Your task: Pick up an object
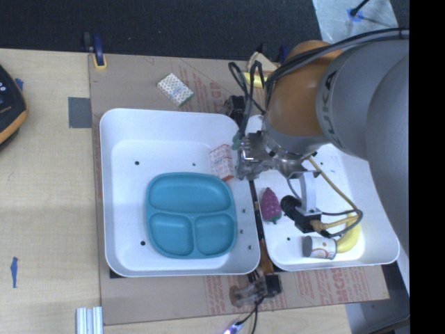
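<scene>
Arm (327, 96) hides the tool — purple object (269, 204) partly covered.

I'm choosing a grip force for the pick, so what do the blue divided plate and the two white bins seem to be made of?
Blue divided plate: probably moulded plastic, matte to satin, judging by its even colour, rounded compartment ridges and soft sheen. Left bin and right bin: likely thin formed plastic, smooth and slightly glossy, with rounded corners and rolled rims. Painted metal can't be ruled out.
</scene>
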`<state>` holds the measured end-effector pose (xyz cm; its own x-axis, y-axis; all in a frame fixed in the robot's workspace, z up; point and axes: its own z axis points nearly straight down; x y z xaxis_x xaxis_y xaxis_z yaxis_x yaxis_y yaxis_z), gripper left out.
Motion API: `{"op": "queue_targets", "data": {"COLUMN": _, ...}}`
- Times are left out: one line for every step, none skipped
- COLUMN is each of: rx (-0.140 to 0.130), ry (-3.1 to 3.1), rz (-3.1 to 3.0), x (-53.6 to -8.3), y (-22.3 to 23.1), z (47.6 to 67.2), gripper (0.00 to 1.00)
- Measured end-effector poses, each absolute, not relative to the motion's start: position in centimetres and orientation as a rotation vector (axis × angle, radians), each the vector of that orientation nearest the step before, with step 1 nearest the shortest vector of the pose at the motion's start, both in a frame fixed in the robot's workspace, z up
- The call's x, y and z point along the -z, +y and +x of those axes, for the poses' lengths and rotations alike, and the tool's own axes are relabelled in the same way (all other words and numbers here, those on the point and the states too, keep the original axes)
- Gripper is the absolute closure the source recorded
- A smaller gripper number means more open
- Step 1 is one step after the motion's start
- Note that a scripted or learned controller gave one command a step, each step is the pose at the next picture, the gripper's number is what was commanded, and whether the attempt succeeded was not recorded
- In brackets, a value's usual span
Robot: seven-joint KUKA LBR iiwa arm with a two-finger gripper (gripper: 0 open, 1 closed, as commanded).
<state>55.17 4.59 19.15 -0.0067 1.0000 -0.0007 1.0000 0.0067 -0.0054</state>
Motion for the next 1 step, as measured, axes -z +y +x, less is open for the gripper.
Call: {"op": "queue_targets", "data": {"rx": -0.004, "ry": -2.224, "rz": -2.218, "x": -19.18, "y": -2.45, "z": 57.22, "gripper": 0.00}}
